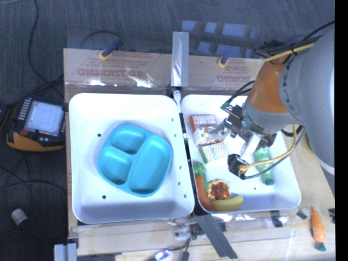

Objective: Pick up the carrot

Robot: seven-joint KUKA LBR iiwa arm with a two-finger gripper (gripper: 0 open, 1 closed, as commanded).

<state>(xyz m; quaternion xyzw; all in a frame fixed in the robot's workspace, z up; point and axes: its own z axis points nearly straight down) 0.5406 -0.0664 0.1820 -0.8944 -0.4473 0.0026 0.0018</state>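
The carrot is orange with a green top. It lies along the left wall of the right bin, near the front corner. Beside it are a red and yellow food piece and a banana. My gripper hangs over the middle of the right bin, above and to the right of the carrot and well apart from it. It hovers near a stack of small boxes. The wrist hides its tip.
A green bottle lies in the right bin by the gripper. The left bin holds a blue divided plate. A second orange carrot-like item lies on the bench outside the bins, front right.
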